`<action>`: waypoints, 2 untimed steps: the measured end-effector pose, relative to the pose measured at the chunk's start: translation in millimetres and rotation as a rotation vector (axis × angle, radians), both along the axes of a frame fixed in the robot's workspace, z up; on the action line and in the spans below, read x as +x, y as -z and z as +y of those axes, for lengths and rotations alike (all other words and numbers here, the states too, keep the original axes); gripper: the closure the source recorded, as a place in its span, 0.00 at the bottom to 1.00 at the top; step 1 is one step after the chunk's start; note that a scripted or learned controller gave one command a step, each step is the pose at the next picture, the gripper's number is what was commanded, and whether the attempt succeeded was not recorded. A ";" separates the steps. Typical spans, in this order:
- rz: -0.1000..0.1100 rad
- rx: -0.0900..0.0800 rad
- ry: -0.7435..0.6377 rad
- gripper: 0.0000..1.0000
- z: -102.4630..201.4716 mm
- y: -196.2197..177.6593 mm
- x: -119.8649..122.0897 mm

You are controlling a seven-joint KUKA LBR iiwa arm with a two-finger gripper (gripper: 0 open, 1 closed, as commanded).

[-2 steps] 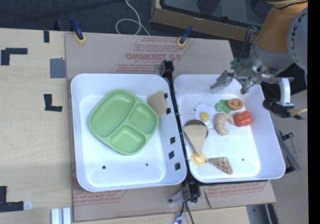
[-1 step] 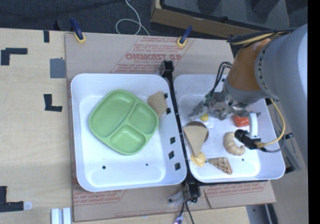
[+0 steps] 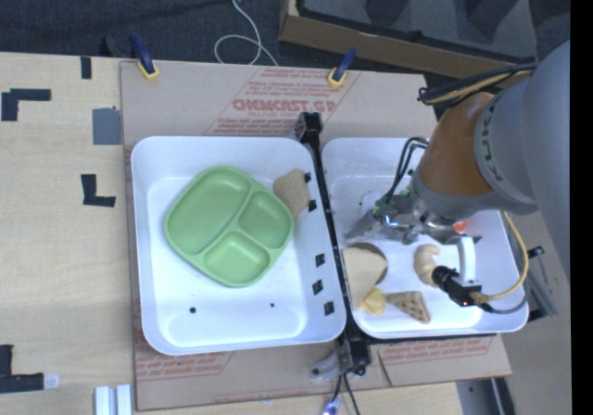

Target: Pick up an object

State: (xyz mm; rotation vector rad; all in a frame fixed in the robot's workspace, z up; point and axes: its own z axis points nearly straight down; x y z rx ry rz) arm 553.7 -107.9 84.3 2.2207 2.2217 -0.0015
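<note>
My gripper (image 3: 387,221) is down inside the right bin (image 3: 491,316), near its middle, just above a tan half-round piece (image 3: 364,266). Nothing shows in its grasp. A cream knobbly object (image 3: 426,261) lies to the gripper's lower right. Near the bin's front wall sit a small yellow chunk (image 3: 373,302) and a tan wedge with red specks (image 3: 411,305). The grey arm with its orange band (image 3: 456,156) covers the bin's right and back parts.
The left bin (image 3: 153,311) holds a green divided plate (image 3: 229,224) and a tan flat piece (image 3: 293,189) against the wall by the divider. A black clamp strip (image 3: 319,209) runs between the bins. A yellow cable (image 3: 505,297) loops off the wrist.
</note>
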 end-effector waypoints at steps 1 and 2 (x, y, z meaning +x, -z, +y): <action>-0.002 -0.001 0.001 0.00 11.5 -0.1 -35.8; 0.002 0.000 0.000 1.00 11.3 -8.5 -35.3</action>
